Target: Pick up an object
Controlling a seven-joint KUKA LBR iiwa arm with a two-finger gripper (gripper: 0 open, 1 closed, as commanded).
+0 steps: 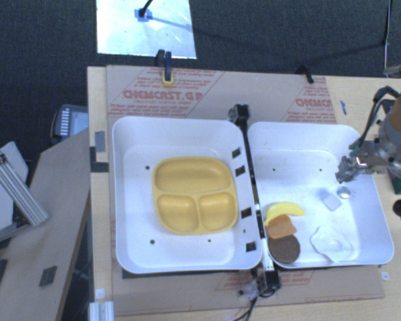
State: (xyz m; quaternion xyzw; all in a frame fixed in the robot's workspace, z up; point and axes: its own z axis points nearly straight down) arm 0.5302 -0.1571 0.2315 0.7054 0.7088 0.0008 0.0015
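The gripper point(347, 169) hangs over the right edge of the right bin point(301, 136), the arm behind it cut off by the frame; whether it is open or closed cannot be told at this size. Just below it lie a small grey block point(331, 201) and what may be a clear plastic piece point(332, 243), hard to make out against the white. By the divider sit a yellow piece point(285, 210), an orange one point(281, 227) and a brown disc point(285, 249), touching. The left bin point(130, 179) holds a yellow divided tray point(193, 194).
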